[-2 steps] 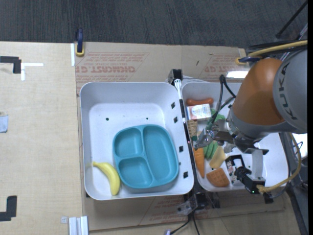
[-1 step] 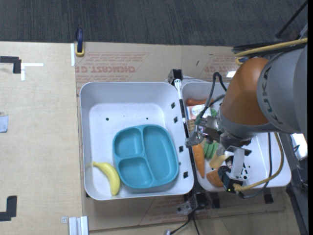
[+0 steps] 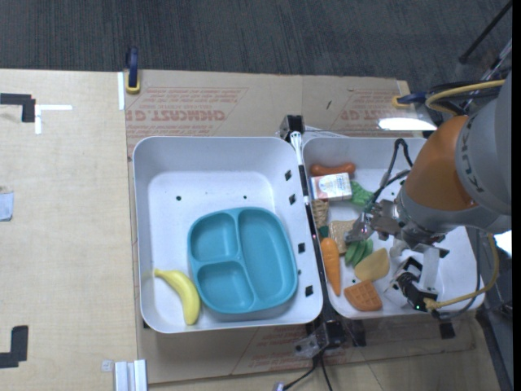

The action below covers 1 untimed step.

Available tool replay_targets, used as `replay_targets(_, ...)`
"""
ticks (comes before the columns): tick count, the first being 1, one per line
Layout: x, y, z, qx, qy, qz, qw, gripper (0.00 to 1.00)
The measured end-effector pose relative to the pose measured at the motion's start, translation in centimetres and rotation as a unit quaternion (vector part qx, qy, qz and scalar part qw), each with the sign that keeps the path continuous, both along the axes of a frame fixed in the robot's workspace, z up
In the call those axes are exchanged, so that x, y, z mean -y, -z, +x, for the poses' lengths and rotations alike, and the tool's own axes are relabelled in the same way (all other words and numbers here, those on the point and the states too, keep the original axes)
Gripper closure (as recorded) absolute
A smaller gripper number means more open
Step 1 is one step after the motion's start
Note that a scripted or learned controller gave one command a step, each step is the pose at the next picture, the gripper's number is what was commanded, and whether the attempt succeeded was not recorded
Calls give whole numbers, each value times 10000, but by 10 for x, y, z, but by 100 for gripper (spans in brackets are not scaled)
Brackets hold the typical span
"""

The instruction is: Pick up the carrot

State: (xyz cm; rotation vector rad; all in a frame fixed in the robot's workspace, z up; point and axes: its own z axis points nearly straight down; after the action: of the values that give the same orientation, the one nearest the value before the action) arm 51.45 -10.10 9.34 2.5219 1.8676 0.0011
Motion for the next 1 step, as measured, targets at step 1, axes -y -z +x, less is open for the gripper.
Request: replay_targets(1, -10, 0, -21, -2, 2061, 32, 9785, 0)
